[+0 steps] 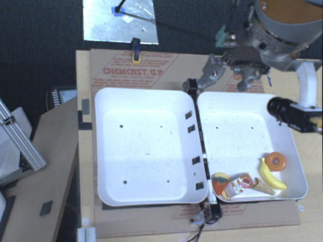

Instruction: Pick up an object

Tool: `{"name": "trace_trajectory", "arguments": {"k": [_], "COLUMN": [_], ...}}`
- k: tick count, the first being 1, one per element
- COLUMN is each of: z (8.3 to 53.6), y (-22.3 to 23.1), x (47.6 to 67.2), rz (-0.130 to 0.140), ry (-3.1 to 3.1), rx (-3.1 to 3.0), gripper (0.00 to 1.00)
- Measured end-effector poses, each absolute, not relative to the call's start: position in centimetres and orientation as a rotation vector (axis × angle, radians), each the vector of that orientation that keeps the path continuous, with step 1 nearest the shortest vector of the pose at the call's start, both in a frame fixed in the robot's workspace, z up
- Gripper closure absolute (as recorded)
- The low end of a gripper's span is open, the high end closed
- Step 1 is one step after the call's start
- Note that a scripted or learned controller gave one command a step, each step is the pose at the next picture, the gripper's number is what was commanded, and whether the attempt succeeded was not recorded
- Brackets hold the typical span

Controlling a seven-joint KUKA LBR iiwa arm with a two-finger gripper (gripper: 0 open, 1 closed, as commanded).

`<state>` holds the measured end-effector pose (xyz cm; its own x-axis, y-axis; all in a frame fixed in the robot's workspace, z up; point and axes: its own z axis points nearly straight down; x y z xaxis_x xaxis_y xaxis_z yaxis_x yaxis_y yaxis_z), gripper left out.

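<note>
banana (271, 175) near corner, tool (211, 74) far behind

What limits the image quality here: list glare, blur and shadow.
Camera view: glare washes out the metal sheet at top; the arm and gripper look soft and blurred, close to the lens; the white bins are evenly lit with faint shading along their walls; the banana and neighbouring small items are coarse and low in detail.

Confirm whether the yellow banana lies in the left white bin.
No, the yellow banana lies in the right white bin, near its front right corner beside the orange ring-shaped toy.
</note>
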<state>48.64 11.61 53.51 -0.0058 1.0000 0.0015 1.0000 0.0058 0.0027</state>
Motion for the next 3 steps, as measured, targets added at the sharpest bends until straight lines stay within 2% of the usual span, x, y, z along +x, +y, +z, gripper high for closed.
{"name": "trace_trajectory", "arguments": {"k": [2,3], "z": [53.5,53.5], "y": [14.1,17.3], "x": [48.6,48.6], "rz": [0.005,0.004], "ry": [2.227,2.229], "rx": [2.215,2.214], "gripper": [0.0,0.0]}}
